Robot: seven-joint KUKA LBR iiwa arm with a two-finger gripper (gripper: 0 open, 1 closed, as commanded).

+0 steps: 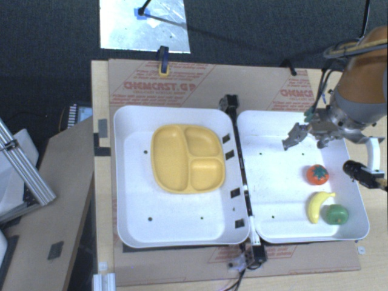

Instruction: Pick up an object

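In the right bin (267,162) lie three toy foods: an orange-red tomato (316,174), a yellow banana (316,205) and a green round fruit (336,213) touching the banana's right side. My gripper (311,137) hangs over the bin's upper right part, above and slightly left of the tomato. It is open with nothing between its fingers (295,135). The grey arm with its orange band (364,71) comes in from the upper right.
The left bin (130,180) holds a yellow divided plate (187,158). A black hinge strip (237,162) runs between the bins. Both rest on a brown cardboard sheet (182,83). The right bin's left half is bare white floor.
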